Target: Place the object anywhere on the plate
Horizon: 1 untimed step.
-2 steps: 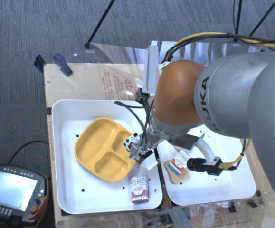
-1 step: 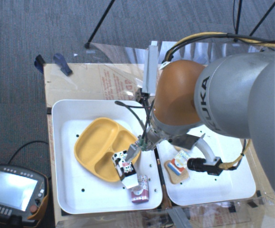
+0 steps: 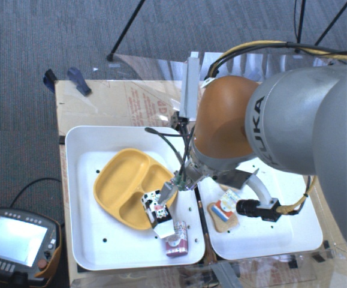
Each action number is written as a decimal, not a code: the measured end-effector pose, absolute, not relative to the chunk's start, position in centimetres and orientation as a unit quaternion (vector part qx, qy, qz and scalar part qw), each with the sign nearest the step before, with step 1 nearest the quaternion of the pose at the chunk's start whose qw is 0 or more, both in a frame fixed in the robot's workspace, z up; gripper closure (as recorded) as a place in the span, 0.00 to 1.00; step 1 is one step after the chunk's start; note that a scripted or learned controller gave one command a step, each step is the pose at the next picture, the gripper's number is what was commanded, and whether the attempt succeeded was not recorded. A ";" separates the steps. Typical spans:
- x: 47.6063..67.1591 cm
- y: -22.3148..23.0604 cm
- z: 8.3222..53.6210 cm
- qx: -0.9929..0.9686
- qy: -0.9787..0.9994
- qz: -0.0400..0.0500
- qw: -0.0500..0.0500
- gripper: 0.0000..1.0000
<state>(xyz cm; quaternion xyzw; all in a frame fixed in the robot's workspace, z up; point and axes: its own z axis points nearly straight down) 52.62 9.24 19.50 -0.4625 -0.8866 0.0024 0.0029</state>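
Biggest thing going on here is the grey arm [image 3: 293, 119] with its orange band [image 3: 224, 116], leaning in over the middle of the bench [image 3: 101, 101] and covering a good chunk of both bins. Under it I'm counting two white bins, a left bin [image 3: 83, 233] and a right bin [image 3: 305, 233], sitting side by side.

In the left bin there's one yellow plate [image 3: 122, 185], the kind with divided sections. The tool [image 3: 168, 192] is hovering right at the plate's lower right edge, and honestly I can't tell if it's spread or pinched shut, since the wrist is blocking too much.

The thing being moved looks to me like the small black-and-white patterned carton [image 3: 156, 209]. It's sitting just under the tool, half over the plate's rim and half hanging off toward the bin floor. So I'm guessing the job is close but not clearly finished: the carton is touching the plate, but whether it's been let go or is properly resting on it, I can't say.

Other small stuff: one red-and-white packet [image 3: 176, 242] lying on the left bin floor just below the carton, and one tan, cookie-looking thing with red and blue stripes [image 3: 222, 216] in the right bin near the divider. So three small items total, one plate, two bins.
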 end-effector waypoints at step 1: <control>52.6 9.2 19.5 -0.462 -0.887 0.002 0.003 0.00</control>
